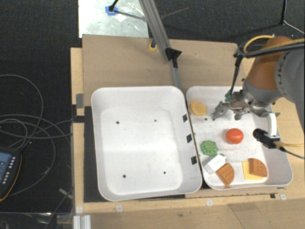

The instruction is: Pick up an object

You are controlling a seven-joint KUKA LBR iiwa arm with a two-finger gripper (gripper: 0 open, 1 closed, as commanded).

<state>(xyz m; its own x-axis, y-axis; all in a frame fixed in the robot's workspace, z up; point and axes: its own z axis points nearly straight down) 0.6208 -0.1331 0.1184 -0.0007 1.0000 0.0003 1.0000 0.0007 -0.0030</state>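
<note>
**Red ball nearest target, gripper hung empty over right bin**

Red was the easy cue: a red ball sat near the middle of the right bin, on bare white floor and apart from its neighbours. The gripper hovered in the upper part of that bin, above and a little left of the ball. Its fingers looked spread, with nothing between them, though the view was small and slanted, so only a fair read.

Other candidates in the same bin: a yellow piece just left of the gripper near the top-left corner, a green lump by the left wall, a white block touching a brown waffle piece at the bottom, and another brown piece lying on a yellow slab at bottom right. The left bin held no items I could make out.

Judged step: choosing and lining up, no descent finished yet. To do it well, I'd say centre over one isolated item before lowering. The ball had clear room on all sides, but a round thing may roll out of a pinch, so close across its widest part. The yellow piece was closer but sat near the wall, leaving less finger room. Avoid the stacked and touching pieces at the bottom.
</note>
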